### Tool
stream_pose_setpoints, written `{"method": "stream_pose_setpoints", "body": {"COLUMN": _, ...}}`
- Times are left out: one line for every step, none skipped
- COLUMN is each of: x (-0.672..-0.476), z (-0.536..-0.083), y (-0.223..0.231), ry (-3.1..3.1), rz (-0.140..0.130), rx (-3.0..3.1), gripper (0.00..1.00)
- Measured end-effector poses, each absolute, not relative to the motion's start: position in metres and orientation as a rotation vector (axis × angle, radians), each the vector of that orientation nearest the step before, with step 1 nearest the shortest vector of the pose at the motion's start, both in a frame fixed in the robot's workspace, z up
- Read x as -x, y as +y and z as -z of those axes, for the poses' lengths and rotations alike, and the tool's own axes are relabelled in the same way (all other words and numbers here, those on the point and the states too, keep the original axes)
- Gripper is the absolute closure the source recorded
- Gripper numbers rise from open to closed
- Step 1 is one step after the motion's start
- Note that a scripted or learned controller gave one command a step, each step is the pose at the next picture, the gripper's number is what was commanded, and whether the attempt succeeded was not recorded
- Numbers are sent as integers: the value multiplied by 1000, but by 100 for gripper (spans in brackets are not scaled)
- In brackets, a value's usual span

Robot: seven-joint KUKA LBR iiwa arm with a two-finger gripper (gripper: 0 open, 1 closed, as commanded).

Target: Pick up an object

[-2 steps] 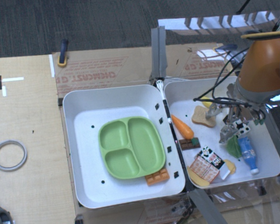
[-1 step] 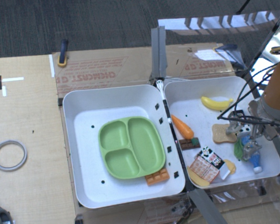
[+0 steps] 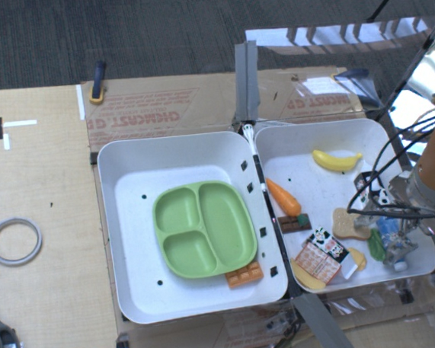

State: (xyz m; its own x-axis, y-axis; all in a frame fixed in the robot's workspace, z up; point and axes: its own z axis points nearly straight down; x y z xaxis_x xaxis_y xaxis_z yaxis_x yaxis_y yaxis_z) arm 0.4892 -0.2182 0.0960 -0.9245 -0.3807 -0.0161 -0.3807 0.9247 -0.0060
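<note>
The gripper (image 3: 397, 248) hangs low at the right bin's (image 3: 291, 143) four o'clock — open or closed, I cannot tell — nothing is lifted yet.

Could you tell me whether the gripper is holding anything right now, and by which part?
It cannot be told: the gripper is low among the items in the right bin.

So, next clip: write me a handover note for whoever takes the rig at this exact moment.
Gripper: low in the right bin's near right corner, among cables; open or shut is unclear, and nothing is visibly held.
Right bin: banana, carrot, brown block, toast slice, patterned carton, green piece.
Left bin: green divided plate, orange waffle.
Done: no pick confirmed.
Left: grasp and lift one object.
</note>
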Motion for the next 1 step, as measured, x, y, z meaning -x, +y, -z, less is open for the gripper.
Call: {"method": "stream_pose_setpoints", "body": {"x": -580, "z": -96, "y": -220, "ry": 3093, "rz": 3, "rx": 481, "gripper": 0}}
